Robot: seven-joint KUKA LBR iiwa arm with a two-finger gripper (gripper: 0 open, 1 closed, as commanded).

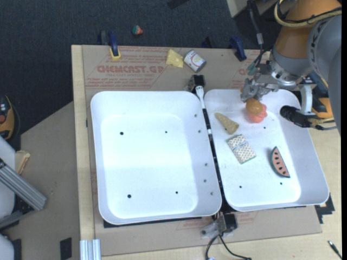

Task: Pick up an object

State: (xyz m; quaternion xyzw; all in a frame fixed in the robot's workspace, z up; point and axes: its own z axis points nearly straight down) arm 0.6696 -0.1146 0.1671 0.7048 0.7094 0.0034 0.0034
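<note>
On the brown counter (81, 145) sit 2 white bins; dark carpet lies beyond. Over the right bin (303, 183), the tool (252, 92) hangs just above an orange ball (256, 110); its grip I cannot tell. Nearby lie a cone (227, 123), patterned block (241, 148) and watermelon slice (280, 162).

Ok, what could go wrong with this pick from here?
The gripper sits just above the round orange fruit; a rounded shape may roll or slip out of a pinch. The fruit lies near the right bin's back wall, so the fingers could strike the rim or nudge the fruit away.
</note>
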